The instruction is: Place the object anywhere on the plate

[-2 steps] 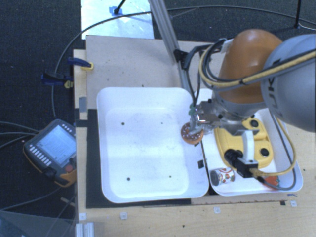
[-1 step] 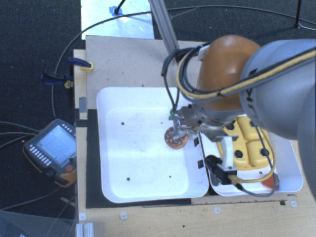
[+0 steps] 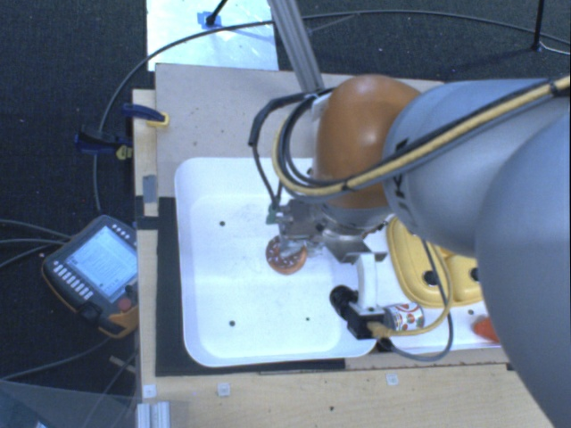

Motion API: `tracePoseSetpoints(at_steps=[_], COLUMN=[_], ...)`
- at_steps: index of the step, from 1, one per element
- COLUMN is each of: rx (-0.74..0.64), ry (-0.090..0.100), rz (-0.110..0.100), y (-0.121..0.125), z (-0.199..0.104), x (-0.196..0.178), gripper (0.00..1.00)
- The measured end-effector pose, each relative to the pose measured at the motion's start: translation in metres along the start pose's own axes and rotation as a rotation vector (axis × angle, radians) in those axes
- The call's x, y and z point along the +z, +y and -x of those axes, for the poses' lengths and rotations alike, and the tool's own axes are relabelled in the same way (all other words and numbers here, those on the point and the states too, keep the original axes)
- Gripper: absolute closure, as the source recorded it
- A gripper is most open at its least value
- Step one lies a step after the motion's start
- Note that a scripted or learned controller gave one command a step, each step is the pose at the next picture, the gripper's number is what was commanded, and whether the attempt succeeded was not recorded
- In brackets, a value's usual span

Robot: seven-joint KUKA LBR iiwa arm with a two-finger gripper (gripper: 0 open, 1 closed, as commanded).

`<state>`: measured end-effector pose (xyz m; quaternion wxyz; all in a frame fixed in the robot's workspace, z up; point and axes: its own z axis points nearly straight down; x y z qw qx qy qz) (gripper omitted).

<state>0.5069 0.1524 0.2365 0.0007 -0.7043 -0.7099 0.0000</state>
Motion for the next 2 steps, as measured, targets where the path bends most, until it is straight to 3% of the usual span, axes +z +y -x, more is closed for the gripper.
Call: tracePoseSetpoints(at_steps=[1, 2], rx=[-0.001, 0.004], ry=[0.0, 0.0], rz=[-0.001, 0.0], y=[-0.0142, -0.0132], z=[-0.0537, -0.051], x=[0.0167, 0.0158], gripper=[1.0, 0.0])
